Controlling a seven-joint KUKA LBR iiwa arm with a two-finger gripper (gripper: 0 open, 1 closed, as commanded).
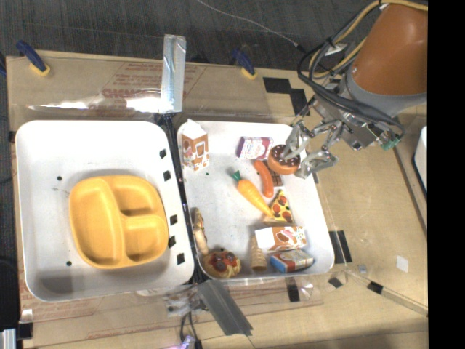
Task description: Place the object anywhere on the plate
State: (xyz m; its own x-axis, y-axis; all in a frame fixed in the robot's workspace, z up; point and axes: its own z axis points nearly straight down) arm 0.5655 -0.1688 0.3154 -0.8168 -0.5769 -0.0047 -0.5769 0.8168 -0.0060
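Camera view puts your gripper [304, 155] at the right bin's [218, 133] far right rim, fingers clenched on the small brown donut [282, 159]. You can expect it light, rigid, smooth plastic, so grip across the ring. Your yellow compartment plate [116, 219] sits in the left bin [36, 144].

Yellow plate [116, 220], orange carrot [251, 193]

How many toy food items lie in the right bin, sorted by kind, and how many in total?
Cartons and boxes: 4 — milk carton, purple box, white-orange box, blue box
Vegetables: 1 — carrot
Sausages: 1 — hot dog
Sweets: 2 — donut, cone
Other food: 3 — pizza slice, round pastry, brown stick
Total: 11
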